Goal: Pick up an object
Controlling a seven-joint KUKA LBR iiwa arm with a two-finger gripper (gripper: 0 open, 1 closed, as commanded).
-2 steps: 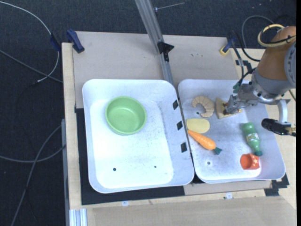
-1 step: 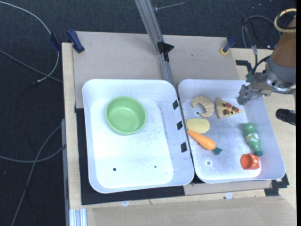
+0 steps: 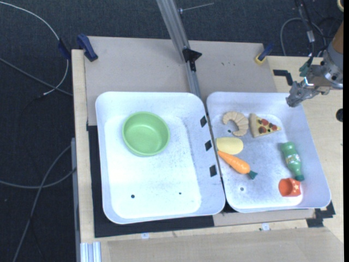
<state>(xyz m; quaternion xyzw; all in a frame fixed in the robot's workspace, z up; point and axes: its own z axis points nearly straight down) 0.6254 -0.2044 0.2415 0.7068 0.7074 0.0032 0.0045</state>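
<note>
The gripper (image 3: 294, 98) hangs at the upper right corner of the right bin (image 3: 313, 198), at the rim, with nothing beneath it but bare white floor; whether the jaws are open or closed cannot be told from this angle, and nothing is seen held. No object is named by the task, so any item in the right bin qualifies. The pizza slice (image 3: 263, 126) lies nearest the gripper, just beside the croissant (image 3: 235, 121), the two close to touching. Below them the lemon (image 3: 229, 145) sits against the carrot (image 3: 235, 161), which lies on a slant. The green bottle (image 3: 291, 159) lies flat near the right wall, with the red piece (image 3: 289, 187) just below it. The green bowl (image 3: 145, 134) stands alone in the left bin (image 3: 109, 201). All look like toy food: judged light, rigid and smooth, likely to skid on the bin floor if nudged. The bottle is judged the best candidate, taken across its body, being well apart from the others except the red piece; the wedge-shaped pizza slice would be taken across its two straight sides. The bottle carries a pale label, too small to read. No other writing or brand is legible.
</note>
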